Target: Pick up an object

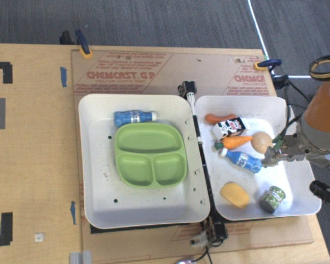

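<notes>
Gripper low in the right bin, beside the blue bottle

Gripper (pixel 270 156) sits low at the right side of the right bin (pixel 303 203), and the grey arm (pixel 319 142) comes in over the bin wall from my right. I cannot tell from this high, slanted camera how the tool is set, because its tip is small and dark against the white floor. I see nothing clearly held in it, so I do not count anything as picked.

Its tip is just beside the cap end of the small blue bottle (pixel 245 160), which lies on its side, and near the beige ball (pixel 260 142). I judge that one of these two is the target, more probably the bottle, since the tip is at the level of its end.

The objects in this bin are crowded in the upper middle: an orange carrot (pixel 237 142) touches or nearly touches the ball, a black and white carton (pixel 230 127) lies above it, and a second orange piece (pixel 218 117) is at the top. This crowding is a risk, I think, because a close on the bottle can push the ball or the carrot. The yellow piece (pixel 234 194) and the green can (pixel 273 198) lie apart near the front wall and look easier to reach.

In the left bin (pixel 93 164), a green divided plate (pixel 150 154) rests in the middle, and another blue bottle (pixel 134 117) lies just behind its rim.
</notes>
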`<action>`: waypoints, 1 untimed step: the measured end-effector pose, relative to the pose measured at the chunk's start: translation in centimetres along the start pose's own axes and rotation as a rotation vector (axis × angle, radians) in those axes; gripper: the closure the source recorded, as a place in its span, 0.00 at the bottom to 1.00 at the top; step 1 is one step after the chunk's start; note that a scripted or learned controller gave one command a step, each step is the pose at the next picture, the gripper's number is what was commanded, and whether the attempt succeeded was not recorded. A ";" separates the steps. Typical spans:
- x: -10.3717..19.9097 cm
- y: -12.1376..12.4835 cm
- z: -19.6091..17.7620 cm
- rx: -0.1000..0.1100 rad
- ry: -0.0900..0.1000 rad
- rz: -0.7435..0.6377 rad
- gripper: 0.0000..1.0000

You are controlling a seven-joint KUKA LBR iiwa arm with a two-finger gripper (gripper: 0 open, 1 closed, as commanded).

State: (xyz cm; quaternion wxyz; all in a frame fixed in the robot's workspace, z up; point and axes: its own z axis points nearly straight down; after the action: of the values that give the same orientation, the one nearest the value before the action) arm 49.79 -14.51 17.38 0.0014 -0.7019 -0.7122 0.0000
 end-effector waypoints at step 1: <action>0.0 0.0 0.0 0.000 0.000 0.001 0.00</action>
State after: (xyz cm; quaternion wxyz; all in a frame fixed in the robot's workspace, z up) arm 49.78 -14.54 17.37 0.0013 -0.7022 -0.7120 0.0001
